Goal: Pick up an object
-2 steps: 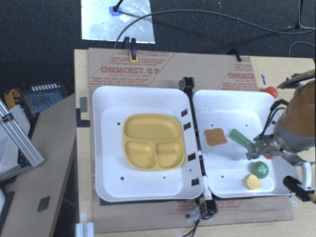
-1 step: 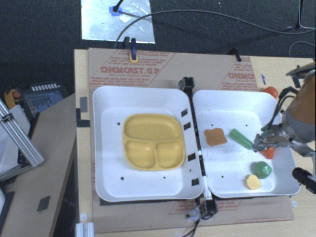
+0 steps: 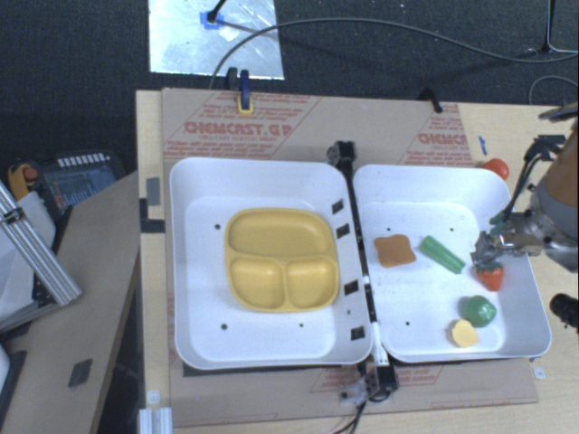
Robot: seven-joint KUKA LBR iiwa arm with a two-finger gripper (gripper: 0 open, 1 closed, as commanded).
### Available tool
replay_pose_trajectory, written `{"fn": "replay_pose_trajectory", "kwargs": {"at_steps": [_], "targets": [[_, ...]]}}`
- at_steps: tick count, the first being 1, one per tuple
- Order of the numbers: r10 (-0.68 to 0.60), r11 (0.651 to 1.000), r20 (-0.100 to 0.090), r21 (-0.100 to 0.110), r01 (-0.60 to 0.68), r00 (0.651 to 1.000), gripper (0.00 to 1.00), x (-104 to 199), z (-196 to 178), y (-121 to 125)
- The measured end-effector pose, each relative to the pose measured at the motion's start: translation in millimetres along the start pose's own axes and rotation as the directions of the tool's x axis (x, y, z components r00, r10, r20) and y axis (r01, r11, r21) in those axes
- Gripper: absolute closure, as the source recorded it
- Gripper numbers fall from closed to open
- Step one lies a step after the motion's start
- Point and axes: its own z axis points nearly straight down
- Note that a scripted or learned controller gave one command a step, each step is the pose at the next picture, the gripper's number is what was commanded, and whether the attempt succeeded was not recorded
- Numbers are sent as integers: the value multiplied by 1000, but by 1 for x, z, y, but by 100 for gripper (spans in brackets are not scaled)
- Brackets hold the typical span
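Observation:
In the right bin point(image 3: 425, 220) lie several small objects: a brown toast-like square point(image 3: 394, 250), a long green piece point(image 3: 441, 253), a red piece point(image 3: 491, 278), a round green piece point(image 3: 478, 310) and a small yellow piece point(image 3: 464, 334). My gripper point(image 3: 487, 253) comes in from the right and sits low at the bin's right side, right above the red piece and touching or nearly touching its top. The gripper body hides the upper part of the red piece.
The left bin point(image 3: 194, 242) holds a yellow divided plate point(image 3: 279, 259). A black divider point(image 3: 355, 242) runs between the bins. A red-orange object point(image 3: 496, 167) lies outside the right bin at its back right corner. Cables cross the floor behind the bench.

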Motion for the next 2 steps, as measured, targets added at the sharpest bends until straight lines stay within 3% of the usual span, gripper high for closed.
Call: {"fn": "replay_pose_trajectory", "kwargs": {"at_steps": [1, 2], "targets": [[0, 1000, 0, -1, 0, 1000, 100, 0, -50, 2], [-4, 1000, -3, 5, 4, 1000, 100, 50, -31, 18]]}}
